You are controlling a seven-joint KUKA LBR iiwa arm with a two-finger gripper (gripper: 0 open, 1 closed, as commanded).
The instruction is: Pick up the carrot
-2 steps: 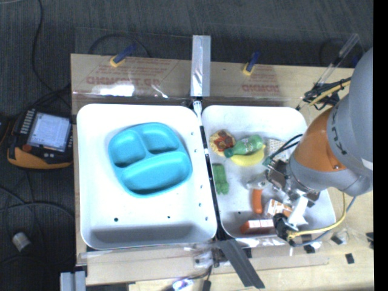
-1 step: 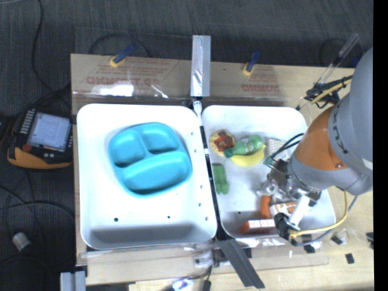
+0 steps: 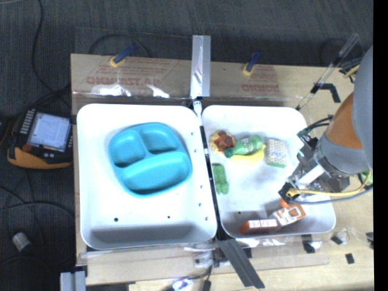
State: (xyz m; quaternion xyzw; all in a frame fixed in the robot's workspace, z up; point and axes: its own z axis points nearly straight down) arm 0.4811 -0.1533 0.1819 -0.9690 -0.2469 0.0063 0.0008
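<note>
A long orange-red piece with a pale patch, which I take for the carrot, lies against the front wall of the right bin. My gripper is low over the front right corner of that bin, just to the right of the carrot's end. An orange and white part shows at the gripper's tip, and I cannot tell whether it touches the carrot. The grey arm with its orange band comes in from the right.
In the right bin lie a small pizza-like toy, a green and yellow piece, a pale speckled block and a green pickle-like piece. The left bin holds a blue divided plate.
</note>
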